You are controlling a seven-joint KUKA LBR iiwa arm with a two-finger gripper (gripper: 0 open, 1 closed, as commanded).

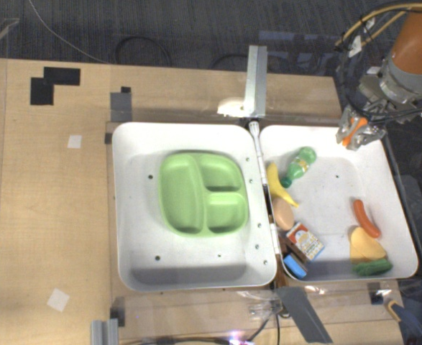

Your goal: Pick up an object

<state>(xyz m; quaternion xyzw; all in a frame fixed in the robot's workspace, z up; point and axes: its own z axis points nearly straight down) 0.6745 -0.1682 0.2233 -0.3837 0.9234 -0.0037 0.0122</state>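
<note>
Two bins: side by side on the table [52,221]; left bin [135,264] carries a green divided tray [202,192], right bin [394,192] carries the loose items.
Candidate objects: green bottle [299,162] near the upper middle of the right bin; yellow banana [275,184] just beside the divider; orange sausage [367,218] toward the right wall; yellow wedge [366,246] with a green piece [372,267] at the lower right; small carton [305,241] and blue item [294,266] crowded at the lower left.
End effector: [354,131] above the upper right corner of the right bin, apart from every item, holding nothing; finger spread cannot be judged.
Step in hand: approach, no object yet reached.
Recommended target: the sausage or bottle, each lying apart from its neighbours.
Method: centre over the item, set the grip across its narrow width, descend straight.
Risk: the bottle is likely to roll; the lower left cluster invites a fouled grasp.
</note>
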